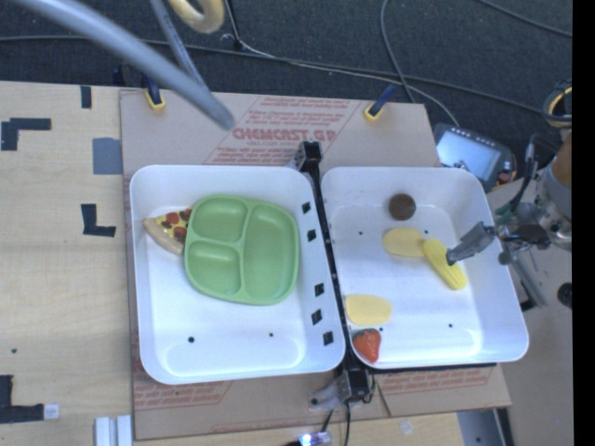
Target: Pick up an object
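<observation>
Jaws cannot be judged from this angle — the gripper point(468, 242) shows as one grey tip at the right side of the frame, whether apart or together I cannot tell. That tip sits over the right bin point(493, 337), just beside the upper end of a yellow corn cob point(443, 263) that lies on a slant; whether they touch is unclear. Nothing can be seen held.

Left of the cob, touching or overlapping it, is a pale yellow oval point(403, 242). Above that, near the bin's far wall, rests a small brown ball point(402, 206). Toward the bin's lower left lies a yellow piece point(367, 309), and a red strawberry point(368, 345) sits right below it, against it.

Behind the tip, the arm point(548, 216) runs off the right edge amid cables.

The left bin point(158, 333) holds a green divided plate point(244, 249) in its upper half, three compartments up. A pizza slice point(168, 229) pokes out from under the plate's left rim, near the bin's left wall.

Both bins rest on a cardboard sheet point(279, 128). Red print on it, at upper centre, reads roughly "CHEMCAST" — the smaller lines are too blurred to read. Yellow clamps point(154, 98) pin its top edge.
</observation>
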